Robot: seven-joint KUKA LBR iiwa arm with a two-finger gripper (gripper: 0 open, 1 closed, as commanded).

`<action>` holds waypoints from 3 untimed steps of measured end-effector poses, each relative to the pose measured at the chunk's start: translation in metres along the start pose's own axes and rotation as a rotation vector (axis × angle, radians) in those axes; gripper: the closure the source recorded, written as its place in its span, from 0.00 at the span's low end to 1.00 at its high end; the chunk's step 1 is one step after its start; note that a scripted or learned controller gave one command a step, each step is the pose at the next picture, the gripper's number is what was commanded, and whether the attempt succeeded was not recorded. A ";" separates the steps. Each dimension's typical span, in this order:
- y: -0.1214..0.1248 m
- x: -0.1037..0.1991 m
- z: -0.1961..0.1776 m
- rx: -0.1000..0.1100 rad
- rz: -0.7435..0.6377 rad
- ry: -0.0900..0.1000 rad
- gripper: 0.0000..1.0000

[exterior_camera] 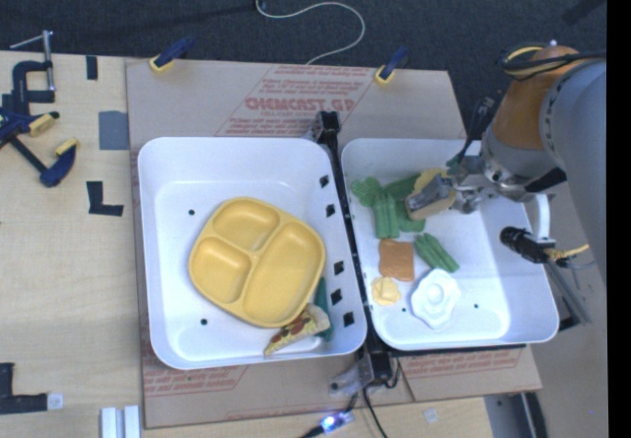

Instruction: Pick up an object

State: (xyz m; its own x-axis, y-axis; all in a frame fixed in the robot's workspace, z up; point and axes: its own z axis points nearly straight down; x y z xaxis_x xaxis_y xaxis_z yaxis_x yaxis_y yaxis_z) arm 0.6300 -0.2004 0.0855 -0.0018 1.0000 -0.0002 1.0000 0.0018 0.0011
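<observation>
Camera view:
Gripper (pixel 431 197): seen low in the right bin (pixel 523 313), over the green toy vegetables (pixel 385 204); whether anything is gripped cannot be told.
Right bin contents: orange toast piece (pixel 396 258), fried egg (pixel 434 296), small yellow piece (pixel 385 290), green pod (pixel 436 253).
Left bin (pixel 163 229): yellow divided plate (pixel 256 260) is held, pizza slice (pixel 299 329) beside its lower edge.
Writing: "CHEMCAST GP" is read in red on the cardboard sheet (pixel 296 103) under the bins.

Wooden bench (pixel 69 278), cardboard sheet (pixel 286 101), two white bins (pixel 163 258)
</observation>
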 end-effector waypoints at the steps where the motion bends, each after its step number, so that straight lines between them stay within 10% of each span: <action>1: 0.002 0.002 -0.011 -0.001 -0.003 0.002 1.00; 3: 0.006 -0.001 -0.093 0.003 0.000 0.001 1.00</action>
State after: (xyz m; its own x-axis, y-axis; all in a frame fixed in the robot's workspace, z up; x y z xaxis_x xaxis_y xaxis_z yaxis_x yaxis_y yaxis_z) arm 0.6360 -0.2012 0.1780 -0.0021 1.0000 0.0012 1.0000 0.0021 -0.0023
